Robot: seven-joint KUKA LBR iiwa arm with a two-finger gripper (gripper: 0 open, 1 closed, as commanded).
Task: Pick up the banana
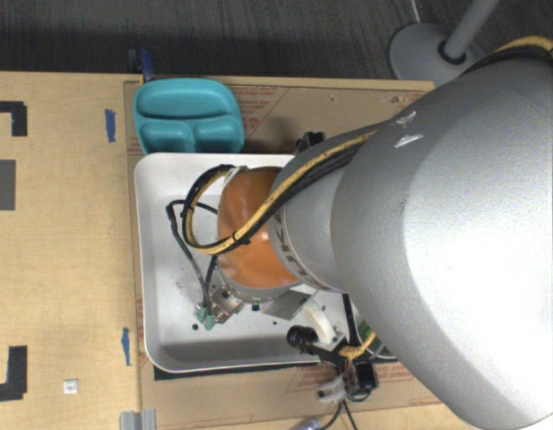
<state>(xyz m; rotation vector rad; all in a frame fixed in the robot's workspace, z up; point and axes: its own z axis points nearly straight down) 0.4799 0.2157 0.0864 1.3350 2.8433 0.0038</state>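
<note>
My grey arm [419, 231] reaches in from the right and covers most of the left white bin [155, 240]. Its orange band [249, 231] hangs over the middle of that bin, wrapped with black and yellow cables [194, 218]. Below the band, part of the gripper [219, 305] pokes out low over the bin floor near the front wall. The wrist hides whatever lies under it, along with much of the bin floor.
A teal moulded tray [188, 115] lies on the bench just behind the bin's back wall. Brown bench surface with blue tape marks [110, 125] stretches to the left. A grey stand base [428, 52] sits at the back right.
</note>
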